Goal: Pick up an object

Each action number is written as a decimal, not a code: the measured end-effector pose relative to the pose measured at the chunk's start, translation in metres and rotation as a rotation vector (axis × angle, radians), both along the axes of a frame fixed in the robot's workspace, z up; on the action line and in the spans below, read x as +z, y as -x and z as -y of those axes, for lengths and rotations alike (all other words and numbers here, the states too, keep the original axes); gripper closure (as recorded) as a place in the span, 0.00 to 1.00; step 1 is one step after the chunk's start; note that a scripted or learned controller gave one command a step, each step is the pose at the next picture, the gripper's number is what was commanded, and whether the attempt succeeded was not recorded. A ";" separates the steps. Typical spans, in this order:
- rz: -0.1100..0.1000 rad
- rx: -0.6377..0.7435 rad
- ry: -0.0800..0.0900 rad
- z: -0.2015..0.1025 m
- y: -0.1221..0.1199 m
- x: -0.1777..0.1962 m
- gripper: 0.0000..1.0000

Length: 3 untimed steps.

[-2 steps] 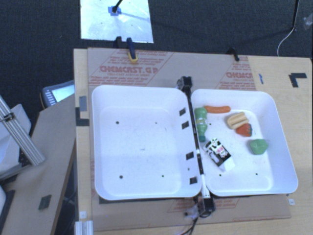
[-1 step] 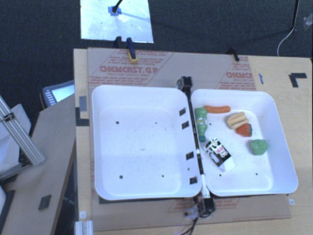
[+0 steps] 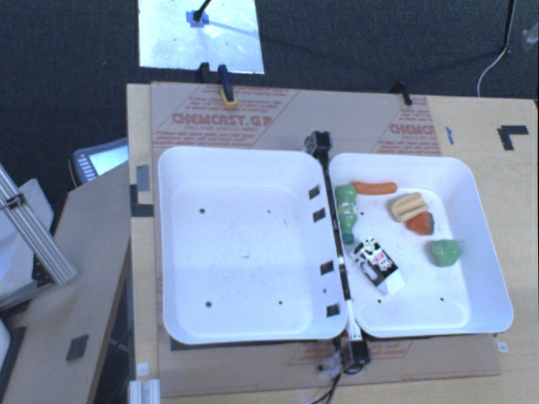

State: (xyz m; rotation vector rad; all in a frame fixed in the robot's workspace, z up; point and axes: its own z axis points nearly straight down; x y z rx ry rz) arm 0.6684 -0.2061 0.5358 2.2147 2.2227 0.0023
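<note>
Dark carpet surrounds your bench [image 3: 278,112], whose brown protective sheet carries red CHEMCAST GP lettering along the far side. A shiny metal plate [image 3: 200,23] lies on the floor beyond it. A yellow-and-black clamp [image 3: 226,91] grips the bench's far edge. The two white bins sit side by side, touching along a row of black clips. In the left bin [image 3: 244,242] you see bare white floor with a few small dark specks. Everything you might pick is in the right bin [image 3: 438,301], mostly in its far half. A green item [image 3: 345,199] lies against the dividing wall. Just beside it is an orange sausage-shaped piece [image 3: 374,188] near the far wall. Next come a tan roll [image 3: 406,204] and, touching it, a red-orange chunk [image 3: 420,223]. A pale green lump [image 3: 445,252] sits apart toward the right wall. Nearer you lies a black-and-white patterned carton [image 3: 376,264] — possibly a small milk box, though the print is too blurred to read — at a slant. As for the claw, you cannot tell from this moment whether it is spread or pressed together.
</note>
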 end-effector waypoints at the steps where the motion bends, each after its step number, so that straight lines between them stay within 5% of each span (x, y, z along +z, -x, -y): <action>1: 0.000 0.000 0.000 0.000 0.000 0.000 0.00; 3: 0.000 0.000 0.000 0.000 0.000 0.000 0.00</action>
